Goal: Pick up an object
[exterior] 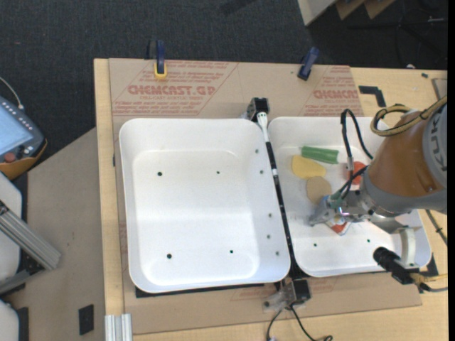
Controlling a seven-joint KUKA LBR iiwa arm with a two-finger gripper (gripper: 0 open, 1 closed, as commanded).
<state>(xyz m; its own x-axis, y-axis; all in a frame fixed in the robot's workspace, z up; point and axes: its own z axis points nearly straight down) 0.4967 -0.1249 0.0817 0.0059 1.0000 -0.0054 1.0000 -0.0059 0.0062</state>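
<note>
In the right bin (pixel 323 258) lie a green stick-shaped object (pixel 319 153), a yellow piece (pixel 307 166) just below it, and a tan rounded piece (pixel 318 187) below that. My gripper (pixel 331 212) is down in this bin, just under the tan piece, reaching from the grey and orange arm (pixel 402 165) at the right. A small red-orange object (pixel 340 225) shows at the gripper's lower side, and another red bit (pixel 358 169) peeks out beside the arm. The arm hides part of the bin's right half.
The left bin (pixel 195 197) sits beside the right one, with a black divider strip (pixel 276 183) between them. Blue clamps (pixel 159 57) (pixel 308 62) hold the cardboard base at the back. Cables (pixel 352 137) loop above the arm.
</note>
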